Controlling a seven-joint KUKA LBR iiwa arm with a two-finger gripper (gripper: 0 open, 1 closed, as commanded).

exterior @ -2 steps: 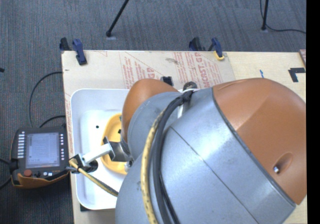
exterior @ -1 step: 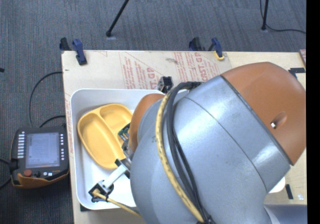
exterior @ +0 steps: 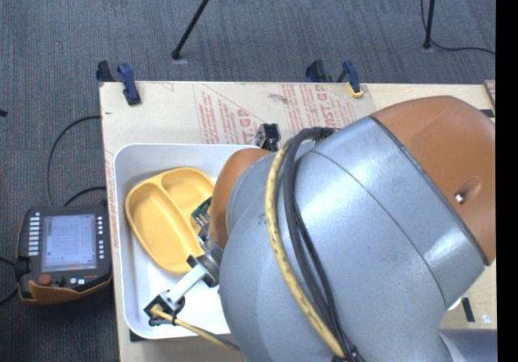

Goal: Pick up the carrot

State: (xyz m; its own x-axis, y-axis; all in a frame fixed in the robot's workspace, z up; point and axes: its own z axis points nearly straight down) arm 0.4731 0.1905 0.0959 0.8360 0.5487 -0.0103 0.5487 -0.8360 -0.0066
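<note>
Camera view: the arm [exterior: 356,231] looms close under the lens, and its grey and orange bulk covers most of both bins. Of the left bin [exterior: 133,295], only the left part is open to sight, and a yellow divided dish [exterior: 162,223] lies in it near the left wall. The wrist end of the arm hangs over this bin, just right of the dish. The step in hand looks like the reach down to the carrot.

To do it well, the jaws should come straight down over the carrot's middle and span its narrow width rather than its length. They should stay clear of the dish rim and the bin wall, close only once low enough, and then lift slowly.

Where the carrot lies cannot be told. It is likely under the arm, so its place relative to the jaws is unknown. Whether the jaws are wide, narrow or holding anything cannot be told either.
</note>
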